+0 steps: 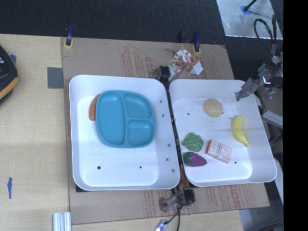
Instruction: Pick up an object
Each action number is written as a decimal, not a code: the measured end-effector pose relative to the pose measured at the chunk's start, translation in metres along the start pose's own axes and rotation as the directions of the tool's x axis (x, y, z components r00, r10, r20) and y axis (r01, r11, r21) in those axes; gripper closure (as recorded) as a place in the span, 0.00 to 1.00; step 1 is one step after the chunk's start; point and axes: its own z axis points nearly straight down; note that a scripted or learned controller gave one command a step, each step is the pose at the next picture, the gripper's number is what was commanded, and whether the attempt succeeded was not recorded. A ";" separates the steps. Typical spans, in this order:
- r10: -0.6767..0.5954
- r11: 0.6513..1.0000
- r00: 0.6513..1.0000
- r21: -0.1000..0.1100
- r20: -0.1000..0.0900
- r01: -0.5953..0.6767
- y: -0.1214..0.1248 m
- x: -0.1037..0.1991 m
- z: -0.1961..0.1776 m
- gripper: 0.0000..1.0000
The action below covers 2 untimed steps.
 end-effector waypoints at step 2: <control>-0.002 1.000 1.000 0.001 0.000 0.002 -0.030 -0.015 0.175 0.00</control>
